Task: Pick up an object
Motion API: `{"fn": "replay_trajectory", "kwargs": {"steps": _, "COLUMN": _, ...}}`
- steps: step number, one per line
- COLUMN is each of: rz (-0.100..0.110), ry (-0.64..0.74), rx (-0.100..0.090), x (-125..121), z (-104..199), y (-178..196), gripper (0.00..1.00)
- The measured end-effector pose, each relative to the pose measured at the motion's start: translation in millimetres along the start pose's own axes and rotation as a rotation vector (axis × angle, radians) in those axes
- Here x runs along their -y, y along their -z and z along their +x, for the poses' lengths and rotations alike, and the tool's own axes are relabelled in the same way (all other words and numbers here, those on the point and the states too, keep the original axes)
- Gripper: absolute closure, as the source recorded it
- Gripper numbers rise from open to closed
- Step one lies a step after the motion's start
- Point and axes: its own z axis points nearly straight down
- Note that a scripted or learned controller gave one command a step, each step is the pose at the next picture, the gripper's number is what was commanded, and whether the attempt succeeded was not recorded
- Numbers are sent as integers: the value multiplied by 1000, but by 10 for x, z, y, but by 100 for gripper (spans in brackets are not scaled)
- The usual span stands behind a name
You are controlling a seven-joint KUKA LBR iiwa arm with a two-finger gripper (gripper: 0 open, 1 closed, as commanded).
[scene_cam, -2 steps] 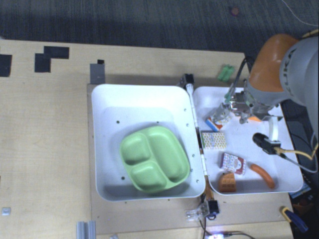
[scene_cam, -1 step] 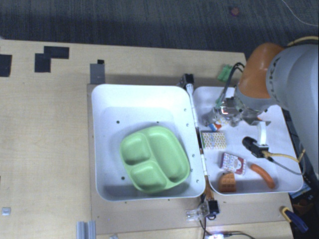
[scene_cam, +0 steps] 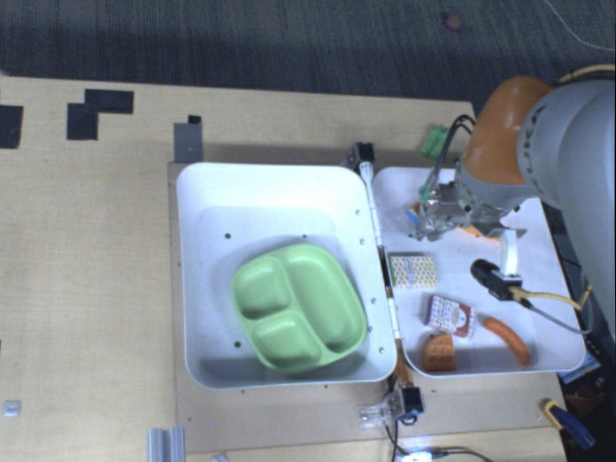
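My gripper [scene_cam: 430, 218] hangs low over the back left part of the right bin [scene_cam: 568, 349]. A small blue thing [scene_cam: 415, 221] and an orange piece [scene_cam: 470, 229] show right by it, partly hidden by the wrist. Nearer the front lie a speckled square pad [scene_cam: 412, 270], a red and white packet [scene_cam: 449, 315], a brown chunk [scene_cam: 440, 352] and an orange sausage-shaped thing [scene_cam: 507, 340].
The left bin [scene_cam: 207, 210] holds a green divided plate [scene_cam: 298, 306]. A ridge [scene_cam: 380, 258] separates the two bins. The grey arm with its orange band [scene_cam: 505, 133] covers the right bin's back right corner.
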Motion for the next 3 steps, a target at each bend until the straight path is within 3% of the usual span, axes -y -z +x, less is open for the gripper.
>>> {"fn": "replay_trajectory", "kwargs": {"steps": 1, "rz": 12, "ry": -3, "rx": 0, "x": -477, "z": -478, "y": 30, "gripper": 100}}
{"fn": "replay_trajectory", "kwargs": {"steps": 2, "rz": 5, "ry": -3, "rx": 1, "x": -491, "z": -1081, "y": 513, "gripper": 100}}
{"fn": "replay_trajectory", "kwargs": {"steps": 3, "rz": 6, "ry": -1, "rx": 0, "x": -491, "z": -1071, "y": 507, "gripper": 0}}
